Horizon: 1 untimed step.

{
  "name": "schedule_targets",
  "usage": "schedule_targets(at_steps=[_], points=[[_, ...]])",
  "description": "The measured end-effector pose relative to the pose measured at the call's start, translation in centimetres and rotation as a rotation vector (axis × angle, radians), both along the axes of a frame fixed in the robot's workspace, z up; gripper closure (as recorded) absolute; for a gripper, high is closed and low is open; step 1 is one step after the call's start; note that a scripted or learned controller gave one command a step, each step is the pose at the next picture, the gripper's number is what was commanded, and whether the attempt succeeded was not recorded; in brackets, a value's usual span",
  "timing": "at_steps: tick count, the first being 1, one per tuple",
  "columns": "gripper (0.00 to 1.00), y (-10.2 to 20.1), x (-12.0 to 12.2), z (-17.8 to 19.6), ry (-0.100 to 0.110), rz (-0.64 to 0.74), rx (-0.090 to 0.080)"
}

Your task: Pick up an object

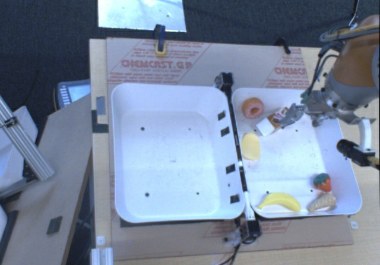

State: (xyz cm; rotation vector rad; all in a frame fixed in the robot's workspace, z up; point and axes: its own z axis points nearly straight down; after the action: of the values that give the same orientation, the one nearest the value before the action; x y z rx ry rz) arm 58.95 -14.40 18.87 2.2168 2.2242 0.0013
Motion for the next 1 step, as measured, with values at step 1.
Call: schedule_targets(at_steps=[1], points=[[0.0, -6.67, 5.25, 5.62, -0.011, -0.005, -0.007]])
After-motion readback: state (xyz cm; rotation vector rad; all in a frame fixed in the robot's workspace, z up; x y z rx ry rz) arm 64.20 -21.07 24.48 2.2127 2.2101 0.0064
